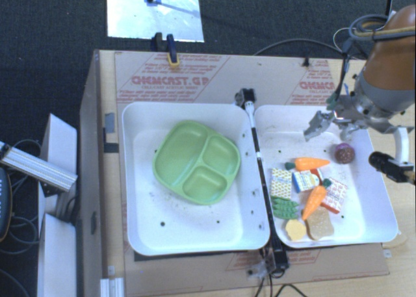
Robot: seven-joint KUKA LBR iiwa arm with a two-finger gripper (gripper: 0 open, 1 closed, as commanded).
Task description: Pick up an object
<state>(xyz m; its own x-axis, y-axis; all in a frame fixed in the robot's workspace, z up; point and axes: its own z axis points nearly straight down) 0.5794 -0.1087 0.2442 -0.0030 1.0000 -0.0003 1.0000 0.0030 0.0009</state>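
1. Jaws of the grey two-finger gripper (330, 125) stand spread apart, with nothing between them, above the right white bin (380, 208).
2. We see the round purple-brown toy fruit (344, 153) lying just beside it, and near that the horizontal orange plastic carrot (312, 163).
3. We judge that grasping and lifting are both still left to do.

"CHEMCAST GP" in red, repeated across the protective sheet (170, 76) under the bins.

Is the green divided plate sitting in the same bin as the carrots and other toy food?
No: the green divided plate lies in the left bin, while the carrots and other toy food lie in the right bin.
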